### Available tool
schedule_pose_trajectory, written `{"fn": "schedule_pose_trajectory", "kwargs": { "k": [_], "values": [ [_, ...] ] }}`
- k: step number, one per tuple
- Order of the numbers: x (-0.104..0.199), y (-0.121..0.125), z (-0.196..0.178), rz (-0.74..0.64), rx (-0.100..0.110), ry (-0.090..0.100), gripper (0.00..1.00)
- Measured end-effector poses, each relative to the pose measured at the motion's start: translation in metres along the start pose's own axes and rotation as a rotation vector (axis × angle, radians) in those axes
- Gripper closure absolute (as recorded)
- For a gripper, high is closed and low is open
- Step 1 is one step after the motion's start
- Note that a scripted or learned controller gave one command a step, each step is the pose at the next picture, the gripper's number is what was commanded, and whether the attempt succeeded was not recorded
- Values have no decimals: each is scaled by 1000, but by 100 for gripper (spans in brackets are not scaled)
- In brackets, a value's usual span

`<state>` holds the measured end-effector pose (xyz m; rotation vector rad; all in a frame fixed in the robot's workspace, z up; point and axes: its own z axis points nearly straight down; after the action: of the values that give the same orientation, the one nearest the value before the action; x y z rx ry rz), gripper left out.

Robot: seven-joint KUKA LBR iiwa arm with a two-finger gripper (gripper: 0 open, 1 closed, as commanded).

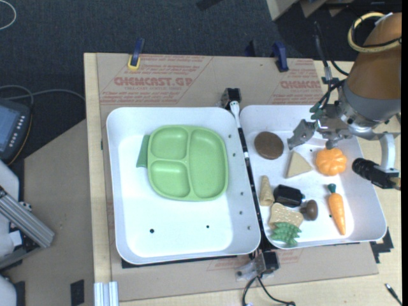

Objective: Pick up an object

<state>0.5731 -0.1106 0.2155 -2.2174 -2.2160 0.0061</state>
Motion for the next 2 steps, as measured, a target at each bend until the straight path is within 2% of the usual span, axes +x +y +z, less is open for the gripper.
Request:
{"fn": "schedule_pose_trajectory", "kwargs": {
  "k": [1, 2],
  "values": [
    [0, -8, 60, 0, 0, 0, 0],
    [-1, -10, 103, 0, -1, 0, 0]
  ]
}}
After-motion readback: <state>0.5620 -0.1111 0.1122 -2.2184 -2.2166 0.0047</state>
